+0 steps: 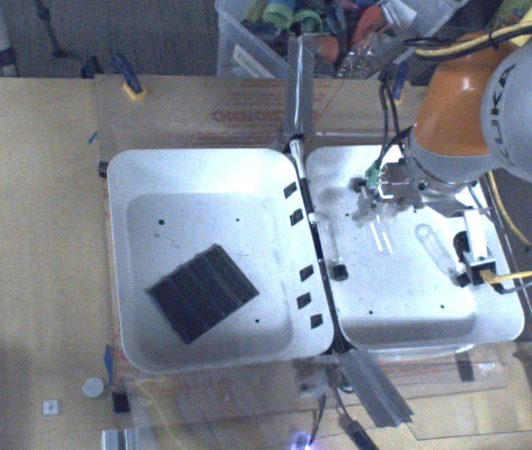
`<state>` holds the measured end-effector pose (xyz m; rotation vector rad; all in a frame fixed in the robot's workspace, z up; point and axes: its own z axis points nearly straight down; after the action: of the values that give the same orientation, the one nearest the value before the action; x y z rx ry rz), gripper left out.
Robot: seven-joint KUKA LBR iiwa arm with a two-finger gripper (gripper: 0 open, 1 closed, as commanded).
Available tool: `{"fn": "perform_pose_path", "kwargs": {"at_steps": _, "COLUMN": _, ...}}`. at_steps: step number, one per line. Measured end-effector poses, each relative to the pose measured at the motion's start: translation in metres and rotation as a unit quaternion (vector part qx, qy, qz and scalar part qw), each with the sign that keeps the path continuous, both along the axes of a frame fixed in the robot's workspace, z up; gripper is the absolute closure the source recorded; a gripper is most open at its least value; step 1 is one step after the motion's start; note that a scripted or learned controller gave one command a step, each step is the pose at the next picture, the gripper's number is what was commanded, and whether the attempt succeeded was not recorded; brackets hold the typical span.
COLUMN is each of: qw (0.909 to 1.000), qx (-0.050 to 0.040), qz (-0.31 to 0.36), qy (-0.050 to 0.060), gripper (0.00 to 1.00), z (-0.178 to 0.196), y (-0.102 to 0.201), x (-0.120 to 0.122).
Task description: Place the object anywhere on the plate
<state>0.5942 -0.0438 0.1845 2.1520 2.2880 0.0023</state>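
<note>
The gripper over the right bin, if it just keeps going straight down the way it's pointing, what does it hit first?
Probably the bare white floor of the right bin; the gripper points down at it, though depth is hard to judge.

A grey robot arm (pixel 528 111) with an orange band (pixel 453 101) above its wrist enters from the right side of the scene and bends down toward the left. Below the band, a dark wrist assembly with cables carries a two-finger gripper (pixel 379 235) that points downward and slightly toward the near side. Its two pale, slim fingers (pixel 375 239) hang close together with a narrow gap between them, and nothing shows between them.
</note>
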Motion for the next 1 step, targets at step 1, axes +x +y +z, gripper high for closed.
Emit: {"fn": "perform_pose_path", "kwargs": {"at_steps": 1, "qw": 0.9593, "qx": -0.0006, "qz": -0.282, "qy": 0.001, "gripper": 1.00, "z": 0.0000, "y": 0.0404, "x": 0.0496}}
